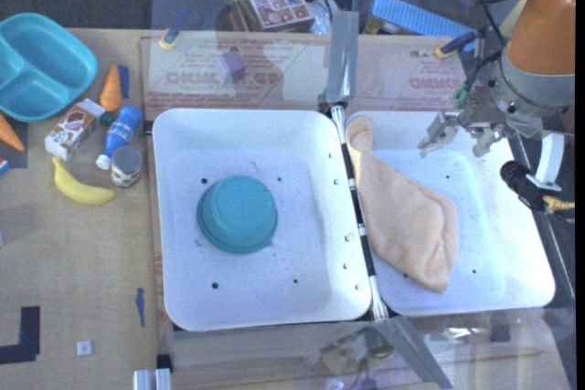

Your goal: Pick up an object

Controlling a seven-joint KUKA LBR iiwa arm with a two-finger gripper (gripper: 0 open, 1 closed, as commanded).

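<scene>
Arm: the grey arm (539,59) with its orange band is reaching in from the upper right of the frame, over the right bin's far right corner.
Gripper: the gripper (464,134) is hanging above the upper right part of the right bin (512,269), holding nothing.
Fingers: the fingers (437,134) are standing apart, with white bin floor showing between them.
Cloth: a tan cloth (407,219) is lying crumpled in the left half of the right bin, running from the upper left corner down toward the lower middle, its left edge lying just beside the wall shared with the other bin. It is sitting apart from the gripper, below and to its left.
Bowl: a teal bowl (238,213) is sitting upside down near the middle of the left bin (183,151).
Bench, left of frame: a blue tray (41,64), a carrot (111,89), a small carton (73,128), a bottle (121,135), a can (126,166) and a banana (80,186) are lying outside the bins.
Top of frame: a patterned box (274,3) is lying beyond the bins, near the top centre.
</scene>
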